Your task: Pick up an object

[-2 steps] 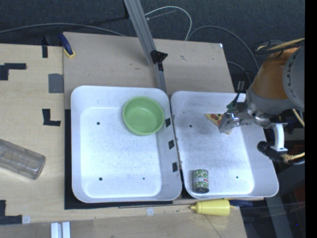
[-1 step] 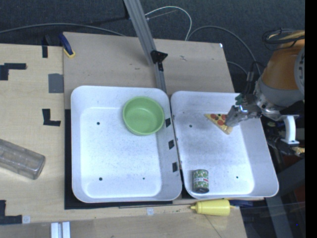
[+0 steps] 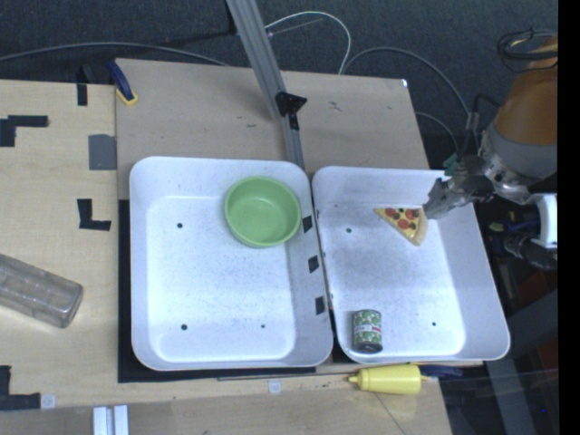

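**Reaching for pizza slice, right bin**

Item: pizza slice (image 3: 404,222), just beside gripper (image 3: 439,200); claw state cannot be told. Can (image 3: 366,331) well below slice; bowl (image 3: 262,210) far left. Risk: flat slice slips under fingertips, judging from its low profile.

We've got the grey arm with its orange band (image 3: 530,107) coming in from the right, wrist angled down-left, two-finger gripper (image 3: 444,198) hanging low and blurry.

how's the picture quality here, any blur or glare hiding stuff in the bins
Camera view: soft and slightly grainy overall, lighting even, shadows faint. Green bowl, pizza slice and can read clearly; no glare on the white bins. The gripper is small and blurry, its fingers unreadable.
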`<state>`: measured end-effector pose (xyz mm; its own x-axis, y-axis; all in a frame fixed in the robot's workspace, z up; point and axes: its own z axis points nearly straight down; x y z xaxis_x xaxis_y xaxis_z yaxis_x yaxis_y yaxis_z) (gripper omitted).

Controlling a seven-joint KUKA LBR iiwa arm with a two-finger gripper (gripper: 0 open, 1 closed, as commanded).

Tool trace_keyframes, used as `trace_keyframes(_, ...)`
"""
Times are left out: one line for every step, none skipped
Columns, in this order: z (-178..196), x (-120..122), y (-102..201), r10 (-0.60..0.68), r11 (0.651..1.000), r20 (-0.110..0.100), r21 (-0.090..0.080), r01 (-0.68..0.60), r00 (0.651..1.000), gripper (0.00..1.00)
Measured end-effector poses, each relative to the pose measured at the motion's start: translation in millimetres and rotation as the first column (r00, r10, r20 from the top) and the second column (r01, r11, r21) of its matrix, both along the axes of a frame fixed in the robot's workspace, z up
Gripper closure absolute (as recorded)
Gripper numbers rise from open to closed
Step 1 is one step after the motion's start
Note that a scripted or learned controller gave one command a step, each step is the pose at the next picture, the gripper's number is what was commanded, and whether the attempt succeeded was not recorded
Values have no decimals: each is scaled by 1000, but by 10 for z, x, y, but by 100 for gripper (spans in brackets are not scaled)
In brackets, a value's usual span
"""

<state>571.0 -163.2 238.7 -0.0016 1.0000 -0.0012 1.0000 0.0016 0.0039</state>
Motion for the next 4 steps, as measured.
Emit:
trace_keyframes(44, 73, 598, 6, 1000, -4, 3, -6, 1000, 100)
trace_keyframes(-27, 75, 1035, 4, 1000, -6, 2, -4, 1000, 100)
trace_keyframes(-48, 70, 1685, 7, 1000, -6, 3, -7, 1000, 100)
trace_keyframes(12, 91, 2233, 6, 1000, -5, 3, -6, 1000, 100)
